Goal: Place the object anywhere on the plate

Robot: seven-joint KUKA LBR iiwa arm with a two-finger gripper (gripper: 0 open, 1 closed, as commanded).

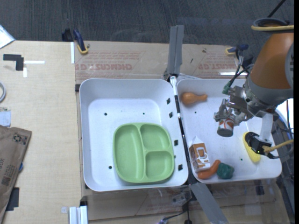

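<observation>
A smooth, matt green plastic plate (142, 152) is seen left of centre. The white bins (88, 139) look like glossy plastic; printed cardboard (121, 59) is laid beneath.

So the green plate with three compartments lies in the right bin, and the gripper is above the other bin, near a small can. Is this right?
Not quite: the camera view shows the green plate with three compartments lying in the left bin, not the right one. The rest holds: the gripper is above the other bin, near a small can.
</observation>
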